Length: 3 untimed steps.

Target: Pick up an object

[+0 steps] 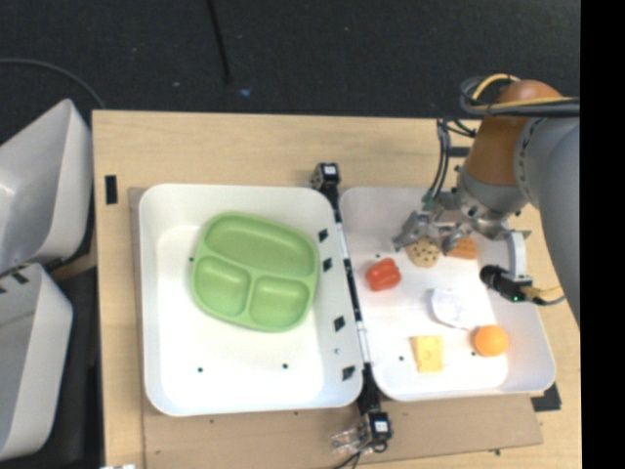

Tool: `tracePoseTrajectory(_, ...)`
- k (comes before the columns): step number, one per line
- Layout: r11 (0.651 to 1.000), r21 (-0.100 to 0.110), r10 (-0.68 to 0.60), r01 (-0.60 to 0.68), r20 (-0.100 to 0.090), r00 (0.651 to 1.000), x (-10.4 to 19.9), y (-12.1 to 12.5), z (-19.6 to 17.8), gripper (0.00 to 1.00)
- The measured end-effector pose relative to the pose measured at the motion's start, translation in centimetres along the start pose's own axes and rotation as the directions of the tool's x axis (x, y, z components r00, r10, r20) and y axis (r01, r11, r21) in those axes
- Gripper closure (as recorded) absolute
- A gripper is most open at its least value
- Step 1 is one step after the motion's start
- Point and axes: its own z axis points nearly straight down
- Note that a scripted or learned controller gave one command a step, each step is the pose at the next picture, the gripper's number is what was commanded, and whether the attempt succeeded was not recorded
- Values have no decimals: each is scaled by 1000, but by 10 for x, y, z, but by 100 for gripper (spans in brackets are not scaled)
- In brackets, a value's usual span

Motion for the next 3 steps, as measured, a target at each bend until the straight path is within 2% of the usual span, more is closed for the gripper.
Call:
tracePoseTrajectory(1,1000,-4,1,-1,1,1000,-1,1,-2,0)
tracePoseTrajectory(2,1000,-10,2,-2,3,1000,-2,2,-15,100)
tracePoseTrajectory(3,1000,-9,-5,5,1,1000,-3,13,-68,100)
